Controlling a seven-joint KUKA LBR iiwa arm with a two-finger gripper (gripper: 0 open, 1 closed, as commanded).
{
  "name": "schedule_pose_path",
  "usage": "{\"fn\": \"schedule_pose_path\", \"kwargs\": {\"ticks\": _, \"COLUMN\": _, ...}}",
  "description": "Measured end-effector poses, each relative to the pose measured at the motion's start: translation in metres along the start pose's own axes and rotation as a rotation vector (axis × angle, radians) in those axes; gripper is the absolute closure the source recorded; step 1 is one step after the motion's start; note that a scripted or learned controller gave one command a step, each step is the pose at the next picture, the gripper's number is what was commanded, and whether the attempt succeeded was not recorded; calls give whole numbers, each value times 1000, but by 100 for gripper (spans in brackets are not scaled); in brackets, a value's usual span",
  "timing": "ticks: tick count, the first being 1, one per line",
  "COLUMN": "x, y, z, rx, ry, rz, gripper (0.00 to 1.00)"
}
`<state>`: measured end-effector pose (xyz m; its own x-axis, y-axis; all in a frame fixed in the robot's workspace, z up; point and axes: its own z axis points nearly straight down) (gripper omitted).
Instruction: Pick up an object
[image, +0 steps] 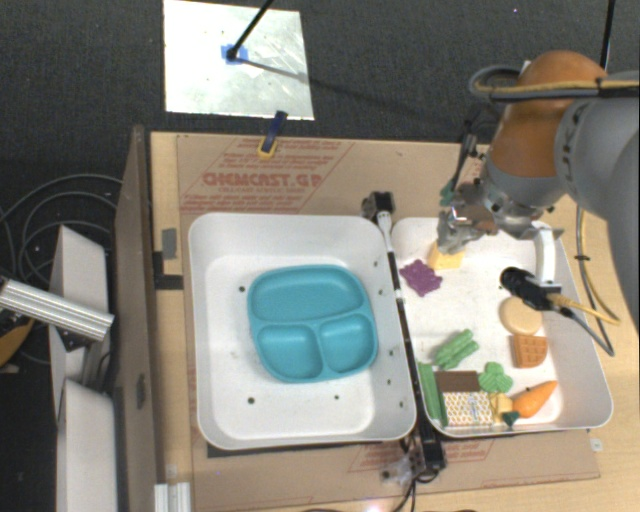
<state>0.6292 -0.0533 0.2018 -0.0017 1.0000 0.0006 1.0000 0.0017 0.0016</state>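
The gripper (452, 238) hangs low over the far left corner of the right bin (478, 300). Its tip is a small dark and metallic blur against the white floor, and whether it is spread or closed cannot be told. A yellow block (449, 261) lies directly under it. The block's upper edge is hidden by the gripper, so it is unclear whether the two touch, and nothing shows the block being gripped.

Just left of the block lies a crumpled purple piece (420, 277), close to the wall shared by the two bins. The grey arm (590, 160) with its orange band (540, 120) rises behind the gripper and is cut off at the right edge of the view.

Nearer the camera in the same bin are:
- a round tan biscuit (520, 317), with a waffle square (528, 350) touching it from below
- green pea pods (455, 350) in mid-bin
- in the near corner, a crowded cluster of a green stick (428, 388), a brown bar (458, 381), a speckled cracker (468, 408), a small green broccoli-like piece (494, 378) and an orange carrot (535, 397); these overlap, so their edges are hard to separate

The left bin (230, 250) holds a teal divided plate (312, 322), lying flat near its middle, well apart from the gripper.
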Motion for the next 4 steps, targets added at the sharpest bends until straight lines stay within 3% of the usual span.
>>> {"fn": "schedule_pose_path", "kwargs": {"ticks": 2, "x": -14, "y": 10, "z": 18, "rx": 0, "ry": -2, "rz": -2, "gripper": 100}}
{"fn": "schedule_pose_path", "kwargs": {"ticks": 3, "x": 8, "y": 2, "z": 17, "rx": 1, "ry": -1, "rz": -3, "gripper": 100}}
{"fn": "schedule_pose_path", "kwargs": {"ticks": 4, "x": -53, "y": -2, "z": 11, "rx": -1, "ry": -2, "rz": 3, "gripper": 100}}
